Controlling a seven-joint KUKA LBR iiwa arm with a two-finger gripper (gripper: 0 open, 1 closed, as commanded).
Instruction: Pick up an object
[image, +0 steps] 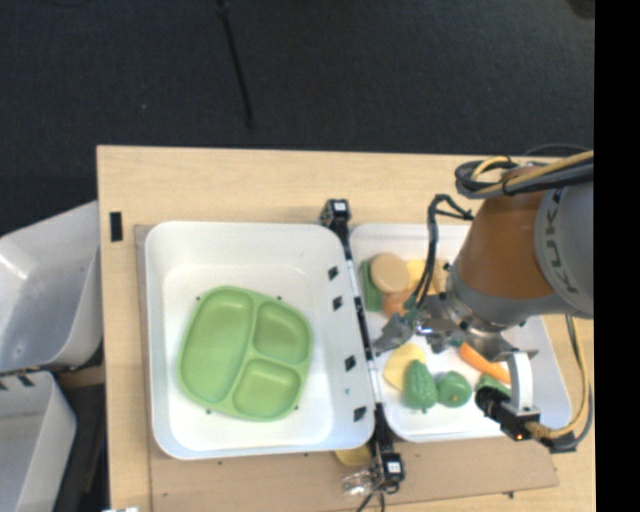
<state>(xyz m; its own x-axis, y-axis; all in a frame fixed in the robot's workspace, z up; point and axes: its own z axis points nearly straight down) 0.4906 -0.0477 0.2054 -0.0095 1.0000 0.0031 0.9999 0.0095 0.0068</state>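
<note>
Over the right shallow white bin (556, 402), near its left wall, my gripper (413, 330) hovers above a yellow plastic toy (398, 367), grip state unclear.

The arm's wrist (505, 260) covers much of the right bin (560, 400), hiding whatever lies beneath it. An orange piece (484, 362) pokes out half-covered, too little to name. The gripper (415, 328) is a dark tangle, and the fingers can't be made out.
</note>
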